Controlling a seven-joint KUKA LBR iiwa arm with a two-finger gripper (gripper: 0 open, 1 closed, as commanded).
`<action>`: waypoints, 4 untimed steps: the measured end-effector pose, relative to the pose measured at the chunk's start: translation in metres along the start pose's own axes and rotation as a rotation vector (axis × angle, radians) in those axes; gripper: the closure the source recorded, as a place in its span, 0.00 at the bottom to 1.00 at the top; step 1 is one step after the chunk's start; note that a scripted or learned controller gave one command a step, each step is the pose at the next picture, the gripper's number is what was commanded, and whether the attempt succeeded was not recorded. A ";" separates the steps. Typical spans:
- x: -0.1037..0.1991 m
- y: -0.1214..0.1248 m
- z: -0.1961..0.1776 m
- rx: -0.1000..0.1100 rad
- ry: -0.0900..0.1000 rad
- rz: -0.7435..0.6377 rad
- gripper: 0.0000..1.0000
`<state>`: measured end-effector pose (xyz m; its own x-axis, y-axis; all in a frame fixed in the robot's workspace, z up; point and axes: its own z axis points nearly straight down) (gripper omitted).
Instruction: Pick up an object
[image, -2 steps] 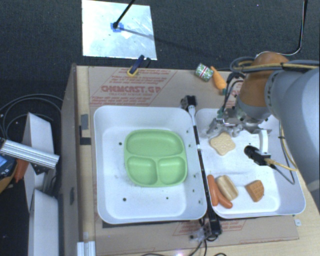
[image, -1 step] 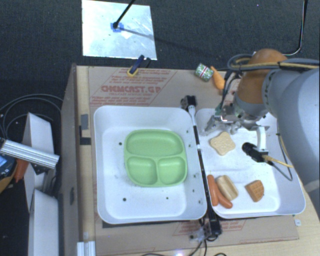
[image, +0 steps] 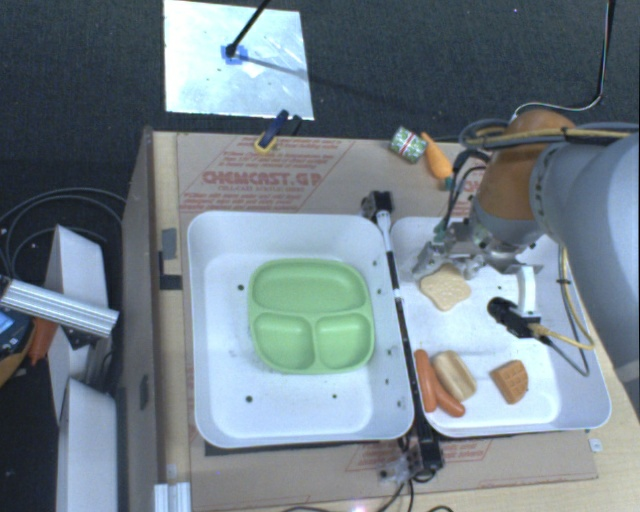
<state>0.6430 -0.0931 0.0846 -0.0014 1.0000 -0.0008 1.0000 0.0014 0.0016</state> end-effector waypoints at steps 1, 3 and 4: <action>0.000 0.001 -0.011 -0.003 0.000 -0.001 1.00; 0.010 -0.034 -0.003 0.001 0.001 0.001 0.00; -0.002 -0.040 0.000 0.001 0.001 0.001 0.00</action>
